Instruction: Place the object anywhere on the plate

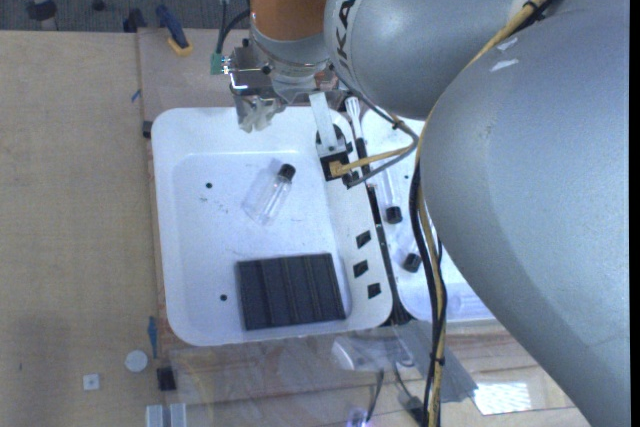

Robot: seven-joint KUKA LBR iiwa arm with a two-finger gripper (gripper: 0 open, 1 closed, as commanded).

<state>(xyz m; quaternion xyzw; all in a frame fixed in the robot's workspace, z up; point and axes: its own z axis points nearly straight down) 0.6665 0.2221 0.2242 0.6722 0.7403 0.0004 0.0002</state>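
A small clear bottle [266, 195] with a black cap lies on its side in the middle of the left white bin [190, 245], cap pointing to the back right. A dark grey ribbed rectangular plate [290, 290] lies flat at the bin's front right. My gripper [255, 115] hangs below the orange wrist band over the bin's back edge, up and slightly left of the bottle and apart from it. Nothing shows in the gripper. The bottle lies a short way behind the plate, not touching it.
The big grey arm covers most of the right bin [415, 215] and the view's right side. Black cables and clips run along the divider between the bins. Small loose bits lie on the bench by the front left corner.
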